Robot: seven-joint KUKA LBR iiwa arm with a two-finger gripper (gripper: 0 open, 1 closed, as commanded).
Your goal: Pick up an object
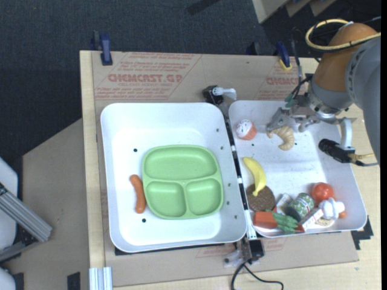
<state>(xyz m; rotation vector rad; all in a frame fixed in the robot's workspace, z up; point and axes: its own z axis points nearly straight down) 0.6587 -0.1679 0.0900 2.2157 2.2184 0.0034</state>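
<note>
The pincer [284, 124] hangs low over the right white bin's [338, 180] far end, but you cannot tell its state from the camera view. Watch for it clipping the tan, curved croissant-shaped toy [285, 138] just beneath and nudging it aside, toward the small round white-and-red toy [244, 129].

Left white bin [115, 162]: green three-compartment tray [181, 181] at centre; sausage [138, 193] at its 9 o'clock. Blue clamps [106, 46] at bench [181, 77] 12 o'clock edge.
</note>
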